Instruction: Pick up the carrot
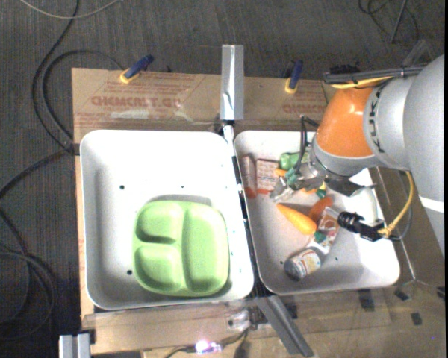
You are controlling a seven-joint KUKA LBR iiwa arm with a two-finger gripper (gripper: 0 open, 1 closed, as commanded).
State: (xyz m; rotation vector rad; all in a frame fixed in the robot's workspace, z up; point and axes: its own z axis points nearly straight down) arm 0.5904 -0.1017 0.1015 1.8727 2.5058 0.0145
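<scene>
The carrot [296,217] lies on the floor of the right bin [373,271], just below and slightly left of the gripper [297,181], apart from its tips as far as can be seen, with its narrow end pointing toward the bin's left wall. The gripper hangs low over the clutter at the bin's upper middle; whether it is spread or closed cannot be told, and nothing is visibly held. Left of the gripper lies a small printed packet [263,176], a bottle [310,258] lies below the carrot, and farther left the other bin [104,155] holds a green divided tray [183,248].
</scene>
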